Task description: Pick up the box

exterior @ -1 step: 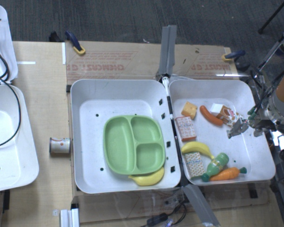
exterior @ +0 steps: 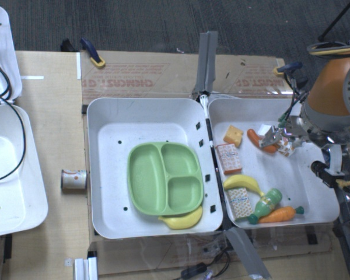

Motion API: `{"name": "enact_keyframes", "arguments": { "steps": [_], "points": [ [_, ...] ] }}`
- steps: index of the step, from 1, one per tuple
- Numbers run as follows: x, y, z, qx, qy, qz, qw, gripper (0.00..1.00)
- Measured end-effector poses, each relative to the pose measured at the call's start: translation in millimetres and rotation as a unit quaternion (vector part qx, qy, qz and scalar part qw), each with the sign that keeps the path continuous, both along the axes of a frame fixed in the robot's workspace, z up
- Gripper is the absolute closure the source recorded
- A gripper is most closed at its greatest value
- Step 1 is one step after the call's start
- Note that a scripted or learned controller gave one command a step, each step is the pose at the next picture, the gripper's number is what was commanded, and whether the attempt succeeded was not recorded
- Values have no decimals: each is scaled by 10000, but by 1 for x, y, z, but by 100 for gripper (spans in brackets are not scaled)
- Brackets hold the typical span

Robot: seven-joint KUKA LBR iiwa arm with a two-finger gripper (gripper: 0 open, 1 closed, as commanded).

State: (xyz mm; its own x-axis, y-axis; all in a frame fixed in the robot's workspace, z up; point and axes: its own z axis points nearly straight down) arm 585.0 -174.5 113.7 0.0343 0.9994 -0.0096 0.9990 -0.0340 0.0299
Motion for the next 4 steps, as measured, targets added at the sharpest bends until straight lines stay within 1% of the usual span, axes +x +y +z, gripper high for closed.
{"name": "enact_keyframes", "arguments": {
  "steps": [1,2,3,4],
  "points": [
    [-9,60,0,24,13,-651,9979,0],
    [-68,35,-7,30,-28,-658,9978,0],
    [-14,70,-8,34,-9,-1801,9837,0],
    [-73,75,-8,69,-41,-1889,9820,0]
  ]
}}
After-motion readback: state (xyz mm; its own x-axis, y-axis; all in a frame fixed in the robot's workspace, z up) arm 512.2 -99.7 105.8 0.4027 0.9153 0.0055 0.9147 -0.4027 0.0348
